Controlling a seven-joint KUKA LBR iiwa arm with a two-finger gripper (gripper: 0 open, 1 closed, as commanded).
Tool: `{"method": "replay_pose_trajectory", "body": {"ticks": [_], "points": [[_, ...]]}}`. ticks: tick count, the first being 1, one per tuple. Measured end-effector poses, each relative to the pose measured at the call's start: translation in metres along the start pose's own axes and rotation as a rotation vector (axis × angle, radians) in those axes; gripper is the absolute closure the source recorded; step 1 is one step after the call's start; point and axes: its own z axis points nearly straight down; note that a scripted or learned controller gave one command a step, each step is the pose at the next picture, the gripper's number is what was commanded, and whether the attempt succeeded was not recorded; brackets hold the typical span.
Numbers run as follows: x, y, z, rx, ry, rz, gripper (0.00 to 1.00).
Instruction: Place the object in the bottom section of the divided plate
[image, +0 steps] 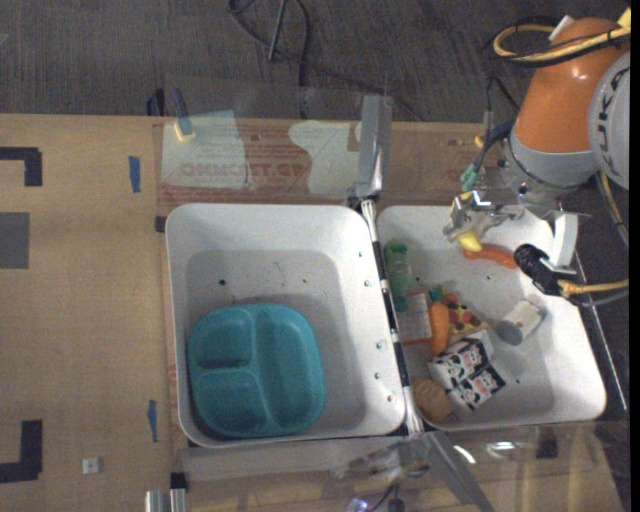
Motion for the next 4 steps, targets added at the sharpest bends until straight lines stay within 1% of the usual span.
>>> {"method": "replay_pose_trajectory", "body": {"ticks": [1,2,3,4], "points": [[0.053,-0.002,0.042,0.002,0.001,-0.073,1.00],[0.139,-0.018,0.042,0.003,0.001,-0.131,1.00],[0.171,-0.059,0.042,0.003,0.001,-0.164,1.00],[0.249,-0.078,0.019,-0.001,0.000,-0.338,1.00]]}}
